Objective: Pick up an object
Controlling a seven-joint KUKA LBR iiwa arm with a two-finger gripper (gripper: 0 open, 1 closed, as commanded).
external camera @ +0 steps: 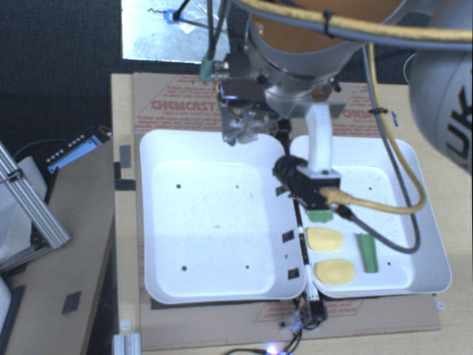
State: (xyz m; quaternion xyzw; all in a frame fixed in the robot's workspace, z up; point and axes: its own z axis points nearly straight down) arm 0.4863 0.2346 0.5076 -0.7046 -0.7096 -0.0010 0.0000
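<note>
The right bin (414,198) holds a pale yellow oval piece (324,239), a deeper yellow oval piece (335,271), a green stick (367,252) and a small green piece (319,215) that robot hardware partly hides. My gripper (241,128) hangs over the far rim of the left bin (199,220), well away from all these pieces. Nothing shows under it or between its metal tips.
The two white bins sit side by side on a cardboard sheet (177,98), joined by a row of black clips (290,237). A yellow cable (384,205) loops across the right bin. An aluminium frame (29,205) stands at the left.
</note>
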